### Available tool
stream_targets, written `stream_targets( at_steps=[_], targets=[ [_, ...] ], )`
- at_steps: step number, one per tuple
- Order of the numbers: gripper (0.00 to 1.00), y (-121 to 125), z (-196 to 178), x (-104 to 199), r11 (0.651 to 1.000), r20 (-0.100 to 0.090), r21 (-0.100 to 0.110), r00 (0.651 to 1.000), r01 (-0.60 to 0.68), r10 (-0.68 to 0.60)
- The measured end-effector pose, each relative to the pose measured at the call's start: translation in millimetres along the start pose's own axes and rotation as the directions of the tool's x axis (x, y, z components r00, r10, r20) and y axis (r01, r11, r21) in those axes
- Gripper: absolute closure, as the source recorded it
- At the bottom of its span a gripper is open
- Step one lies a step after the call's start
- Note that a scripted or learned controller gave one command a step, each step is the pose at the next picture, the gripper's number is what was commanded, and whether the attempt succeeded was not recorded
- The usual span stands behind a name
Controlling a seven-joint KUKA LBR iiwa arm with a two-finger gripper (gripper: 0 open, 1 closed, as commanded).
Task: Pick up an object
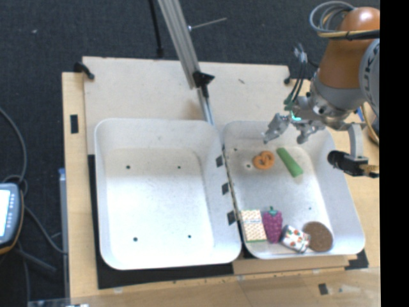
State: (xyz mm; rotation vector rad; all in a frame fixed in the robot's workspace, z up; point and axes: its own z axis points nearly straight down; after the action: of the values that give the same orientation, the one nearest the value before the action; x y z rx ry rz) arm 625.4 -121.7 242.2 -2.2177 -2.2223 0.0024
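The hand [291,130], fingers spread and holding nothing, hovers over the right bin's [339,200] far edge; the donut [263,160] lies just nearer.

Matt white plastic bins [160,190], pale wooden bench [147,85], ribbed metal pole [179,34]
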Motion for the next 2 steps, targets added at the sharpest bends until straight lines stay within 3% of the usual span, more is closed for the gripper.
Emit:
stream_targets(
  at_steps=[1, 2],
  targets=[
    [0.0, 1, -2, 0, 1.0, 0.0, -0.004, 1.0, 0.0, 0.0],
    [0.0, -7, 56, 3, 1.0, 0.002, 0.002, 1.0, -0.004, 0.004]
  ],
)
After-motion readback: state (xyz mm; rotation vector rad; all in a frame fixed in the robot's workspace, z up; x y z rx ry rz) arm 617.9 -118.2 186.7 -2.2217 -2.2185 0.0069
